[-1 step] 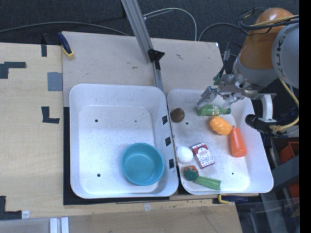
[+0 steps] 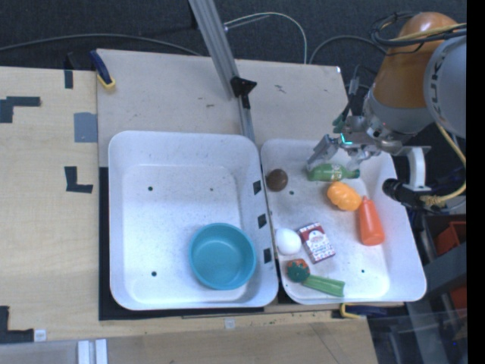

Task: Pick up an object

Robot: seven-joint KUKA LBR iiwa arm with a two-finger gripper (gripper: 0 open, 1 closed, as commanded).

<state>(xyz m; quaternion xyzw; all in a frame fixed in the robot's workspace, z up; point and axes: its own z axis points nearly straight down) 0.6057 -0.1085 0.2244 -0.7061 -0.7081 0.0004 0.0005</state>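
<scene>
Camera view, from above at a slant. Two shallow white bins side by side on the bench: left bin (image 2: pixel 129 203) and right bin (image 2: pixel 394 279).

In the left bin, toward 5 o'clock: a blue bowl (image 2: pixel 222 255), upright, near the front wall.

In the right bin, several small objects:
- brown ball (image 2: pixel 276 179), toward 10 o'clock, close to the dividing wall;
- green bottle (image 2: pixel 331 174), lying on its side toward 12 o'clock;
- orange-yellow fruit (image 2: pixel 345 196), just beside the bottle at its 5 o'clock;
- orange-red carrot-like piece (image 2: pixel 370 223), toward 3 o'clock, touching or nearly touching the fruit;
- white egg (image 2: pixel 287 241), toward 8 o'clock against the dividing wall;
- small red-and-white carton (image 2: pixel 317 243), just beside the egg at its 3 o'clock;
- green vegetable with a red-tipped end (image 2: pixel 314 279), toward 6 o'clock near the front wall.

Entering from 3 o'clock: grey arm with orange band (image 2: pixel 413 59). Gripper (image 2: pixel 339 149) low over the far end of the right bin, directly above the green bottle, fingers spread apart, one finger (image 2: pixel 321 152) reaching toward 9 o'clock of the bottle. Nothing seen pinched between the fingers; contact with the bottle not determinable.

Across the far bench: a grey metal bar (image 2: pixel 214 36), running diagonally toward 12 o'clock.
</scene>
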